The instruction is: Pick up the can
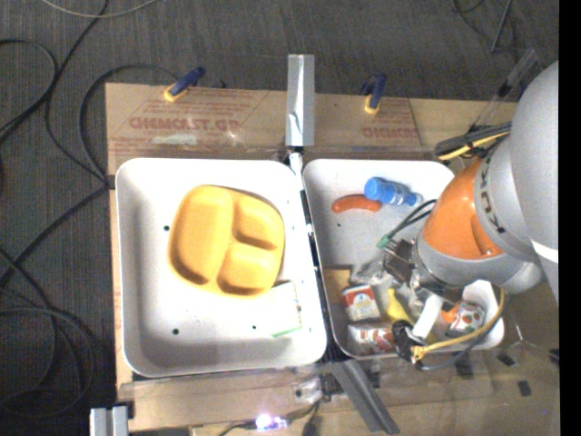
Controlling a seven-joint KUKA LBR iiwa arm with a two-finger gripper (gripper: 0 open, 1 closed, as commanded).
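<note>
Right bin (320, 209), can (373, 337) just left of gripper (410, 312)

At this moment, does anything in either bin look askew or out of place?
Mildly. The yellow divided tray sits crooked in the left bin. In the right bin, small items lie jumbled beside the gripper, including a can on its side.

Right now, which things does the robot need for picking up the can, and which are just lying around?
For the job:
- can, lying at the right bin's near edge
- gripper, low over the clutter there

Just lying about:
- yellow tray in the left bin
- blue bottle
- orange sausage
- small carton
</note>
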